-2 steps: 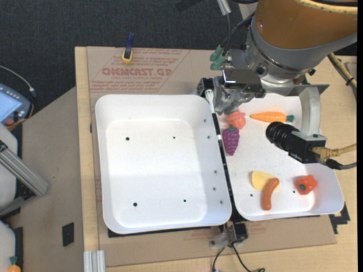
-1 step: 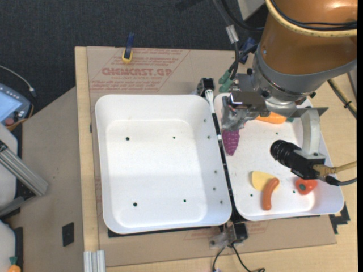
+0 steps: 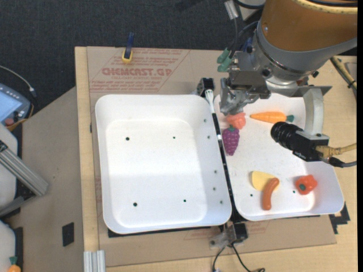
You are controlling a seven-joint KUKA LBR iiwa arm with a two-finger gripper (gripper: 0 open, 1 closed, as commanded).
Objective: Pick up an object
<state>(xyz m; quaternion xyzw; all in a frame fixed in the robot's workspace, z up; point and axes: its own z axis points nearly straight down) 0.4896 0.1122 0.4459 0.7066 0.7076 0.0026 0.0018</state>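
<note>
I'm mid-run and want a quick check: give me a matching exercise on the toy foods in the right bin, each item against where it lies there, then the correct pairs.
Items:
1. purple plastic grape bunch
2. orange plastic carrot with a green tip
3. red plastic tomato with a green top
4. orange-brown plastic sausage

Places in the right-hand white bin:
A. near corner on the arm's side
B. far part of the bin, just beside the gripper
C. along the divider between the bins
D. near edge, touching the pale yellow wedge

Pairs: 1-C, 2-B, 3-A, 4-D
</note>
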